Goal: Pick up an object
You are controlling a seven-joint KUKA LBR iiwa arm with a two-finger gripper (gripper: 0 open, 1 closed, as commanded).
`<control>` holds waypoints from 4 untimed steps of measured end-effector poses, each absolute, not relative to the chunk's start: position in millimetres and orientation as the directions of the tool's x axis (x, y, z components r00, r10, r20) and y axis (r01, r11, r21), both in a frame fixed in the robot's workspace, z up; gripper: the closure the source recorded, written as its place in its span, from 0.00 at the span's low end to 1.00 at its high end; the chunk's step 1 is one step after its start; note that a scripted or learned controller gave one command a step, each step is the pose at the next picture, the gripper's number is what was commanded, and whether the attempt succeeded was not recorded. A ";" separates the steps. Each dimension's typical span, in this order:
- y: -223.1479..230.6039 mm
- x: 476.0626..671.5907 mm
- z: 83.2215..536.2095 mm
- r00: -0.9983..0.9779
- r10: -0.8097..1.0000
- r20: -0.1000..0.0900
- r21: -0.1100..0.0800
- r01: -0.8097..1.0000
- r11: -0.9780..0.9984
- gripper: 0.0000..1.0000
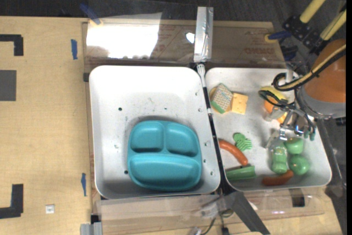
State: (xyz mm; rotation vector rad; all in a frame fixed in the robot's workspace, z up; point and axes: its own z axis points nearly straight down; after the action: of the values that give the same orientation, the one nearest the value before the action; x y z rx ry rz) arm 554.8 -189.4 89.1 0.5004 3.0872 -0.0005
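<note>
The right bin [258, 80] holds several toy foods. A cluster of green pieces [279, 158] lies at its right side, with a round green one [300, 164] beside it and a red chili [278, 178] just in front. My gripper [286, 132] hangs low over that cluster, right above the green pieces, and its tip partly hides them. The arm's orange band [330, 82] sits above it at the right edge. Nothing shows as lifted off the bin floor.
The left bin [110, 91] carries a teal divided plate [164, 156]. In the right bin also lie a waffle-like square [222, 98], a yellow block [240, 103], an orange sausage [234, 152], a green cucumber [240, 173] and an orange-yellow piece [270, 103].
</note>
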 end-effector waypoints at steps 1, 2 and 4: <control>-190.2 528.8 89.3 -0.947 0.322 -0.013 0.001 0.322 0.947 0.00; -178.1 495.9 89.8 -0.974 0.227 -0.016 -0.001 0.227 0.974 0.00; -211.8 570.6 88.9 -1.000 0.006 -0.014 -0.002 0.006 1.000 0.00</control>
State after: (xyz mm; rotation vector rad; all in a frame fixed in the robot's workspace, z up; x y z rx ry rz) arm 570.6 -211.8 88.9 0.0087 3.1271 -0.0026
